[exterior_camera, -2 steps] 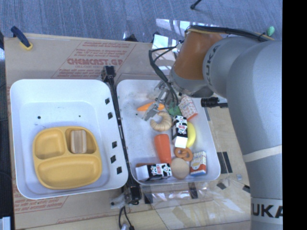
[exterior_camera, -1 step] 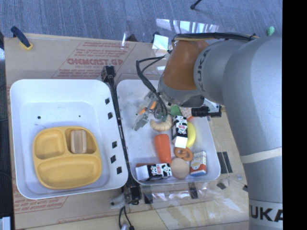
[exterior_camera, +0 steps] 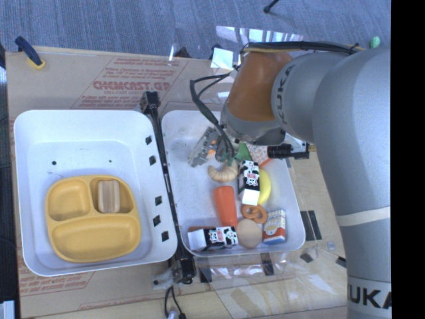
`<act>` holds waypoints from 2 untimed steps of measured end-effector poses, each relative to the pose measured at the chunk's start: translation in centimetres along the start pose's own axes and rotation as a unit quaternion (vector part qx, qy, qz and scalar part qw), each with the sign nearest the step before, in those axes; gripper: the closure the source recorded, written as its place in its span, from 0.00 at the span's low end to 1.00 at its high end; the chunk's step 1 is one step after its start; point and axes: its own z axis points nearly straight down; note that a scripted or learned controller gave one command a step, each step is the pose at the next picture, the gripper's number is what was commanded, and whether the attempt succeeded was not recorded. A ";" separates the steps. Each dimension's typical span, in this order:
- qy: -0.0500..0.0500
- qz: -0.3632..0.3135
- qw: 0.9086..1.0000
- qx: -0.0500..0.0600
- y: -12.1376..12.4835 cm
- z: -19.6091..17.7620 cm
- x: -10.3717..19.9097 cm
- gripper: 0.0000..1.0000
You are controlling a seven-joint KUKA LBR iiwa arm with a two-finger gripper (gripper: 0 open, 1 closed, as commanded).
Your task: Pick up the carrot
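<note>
Closely, croissant [exterior_camera: 222, 173] and milk carton [exterior_camera: 250, 176] flank carrot [exterior_camera: 226, 205].

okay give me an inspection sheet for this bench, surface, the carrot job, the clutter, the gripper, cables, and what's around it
Surface: two white bins side by side, left bin and right bin, on brown cardboard.
Job's things: carrot lies in the right bin, apart from the gripper.
Clutter: croissant, banana, pretzel, egg, small carton and cow-print box crowd the carrot; a yellow divided tray sits in the left bin.
Grippers: gripper hangs over the right bin's upper part, nothing seen between its fingers.
Cables: black cables loop from the wrist.
Surroundings: grey carpet beyond the bench.
</note>
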 end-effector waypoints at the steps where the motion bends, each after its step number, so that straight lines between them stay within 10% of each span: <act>1: 0.000 0.000 1.000 0.000 0.0 0.0 0.0 0.00; 2: -0.002 -0.004 1.000 0.000 0.2 -1.1 -0.1 1.00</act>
